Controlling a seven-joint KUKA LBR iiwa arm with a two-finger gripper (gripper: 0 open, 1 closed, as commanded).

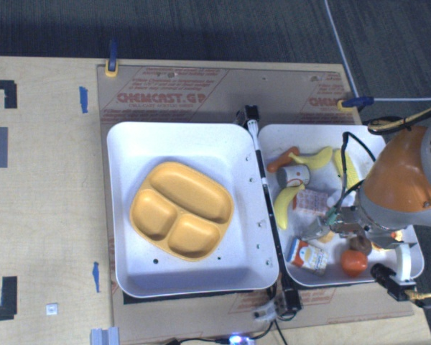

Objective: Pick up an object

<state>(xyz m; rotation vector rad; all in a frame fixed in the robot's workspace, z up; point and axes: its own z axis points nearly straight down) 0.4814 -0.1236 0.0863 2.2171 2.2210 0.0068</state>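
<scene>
The right bin [310, 131] holds several small objects: a yellow banana [283, 207] at its left, another banana [318, 157] at the back, an orange carrot-like piece [281, 161], a small can [297, 176], a clear packet [310, 203], a white and red carton [308, 256] and a red tomato [354, 263]. My gripper [343, 225] hangs low over the middle of this bin, between the packet and the tomato, below the orange wrist band [401, 175]. The arm hides the bin's right part.
The left bin [126, 144] carries a large tan three-lobed dish [181, 208]. Both bins rest on a brown cardboard sheet [165, 92] on the wooden bench. Black cables [353, 146] loop over the back of the right bin.
</scene>
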